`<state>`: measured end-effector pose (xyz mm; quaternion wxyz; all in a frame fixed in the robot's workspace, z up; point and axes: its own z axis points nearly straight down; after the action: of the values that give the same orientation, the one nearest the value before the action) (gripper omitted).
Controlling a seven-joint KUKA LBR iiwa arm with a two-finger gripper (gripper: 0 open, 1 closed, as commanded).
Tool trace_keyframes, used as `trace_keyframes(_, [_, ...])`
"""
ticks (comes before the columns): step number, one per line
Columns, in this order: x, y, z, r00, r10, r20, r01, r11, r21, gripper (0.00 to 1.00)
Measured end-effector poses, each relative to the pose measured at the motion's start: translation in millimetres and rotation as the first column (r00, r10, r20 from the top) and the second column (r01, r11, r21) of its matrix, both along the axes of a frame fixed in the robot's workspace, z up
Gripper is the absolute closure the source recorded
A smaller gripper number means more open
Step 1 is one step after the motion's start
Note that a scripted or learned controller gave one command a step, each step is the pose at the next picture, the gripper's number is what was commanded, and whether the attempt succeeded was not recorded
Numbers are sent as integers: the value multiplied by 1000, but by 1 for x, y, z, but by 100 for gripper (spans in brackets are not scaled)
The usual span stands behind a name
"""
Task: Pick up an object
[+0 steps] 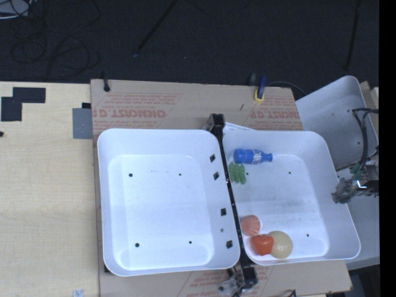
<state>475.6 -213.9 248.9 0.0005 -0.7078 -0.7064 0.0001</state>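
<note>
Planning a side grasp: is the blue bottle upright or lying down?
Lying down. The blue bottle rests on its side on the right bin floor, cap end toward the view's right.

The pale wooden surface (43,184) carries a printed cardboard sheet (185,107). On the cardboard, two white bins sit side by side: left (105,203), right (328,166).

Blue bottle (252,156) lies on its side beside a green clump (237,173); 3 round fruits (266,238) cluster together.
</note>
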Motion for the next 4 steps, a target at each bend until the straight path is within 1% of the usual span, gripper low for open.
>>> trace_keyframes(4, [0,0,2,1000,-2,0,2,1000,0,100])
